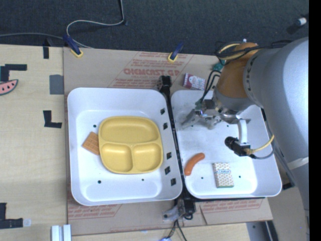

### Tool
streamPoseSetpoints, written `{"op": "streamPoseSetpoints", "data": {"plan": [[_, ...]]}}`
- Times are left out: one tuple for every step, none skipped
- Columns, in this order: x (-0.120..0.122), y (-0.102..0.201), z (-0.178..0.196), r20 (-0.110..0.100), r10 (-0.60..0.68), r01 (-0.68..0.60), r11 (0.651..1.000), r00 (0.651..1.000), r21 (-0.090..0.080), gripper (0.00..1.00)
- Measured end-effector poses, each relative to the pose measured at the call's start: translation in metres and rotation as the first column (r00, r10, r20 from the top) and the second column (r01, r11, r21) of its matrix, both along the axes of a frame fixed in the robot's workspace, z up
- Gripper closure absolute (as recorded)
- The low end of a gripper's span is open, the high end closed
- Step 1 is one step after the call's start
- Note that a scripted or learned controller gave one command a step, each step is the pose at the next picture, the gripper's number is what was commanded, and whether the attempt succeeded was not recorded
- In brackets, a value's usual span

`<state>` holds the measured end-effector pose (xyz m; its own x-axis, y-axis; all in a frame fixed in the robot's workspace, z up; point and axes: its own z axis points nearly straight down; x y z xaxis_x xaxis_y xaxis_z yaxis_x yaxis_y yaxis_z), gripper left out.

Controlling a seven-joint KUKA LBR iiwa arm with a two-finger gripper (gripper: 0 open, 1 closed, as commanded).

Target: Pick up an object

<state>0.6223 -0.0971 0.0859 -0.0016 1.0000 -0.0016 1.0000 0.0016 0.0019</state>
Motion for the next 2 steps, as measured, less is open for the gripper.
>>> {"op": "streamPoseSetpoints", "data": {"plan": [[0.0, -0.0003, 0.0097, 0.0, 0.0, 0.0, 1.0, 1.0, 0.0, 1.0], [0.0, -0.0002, 0.0095, 0.0, 0.0, 0.0, 1.0, 1.0, 0.0, 0.0]]}}
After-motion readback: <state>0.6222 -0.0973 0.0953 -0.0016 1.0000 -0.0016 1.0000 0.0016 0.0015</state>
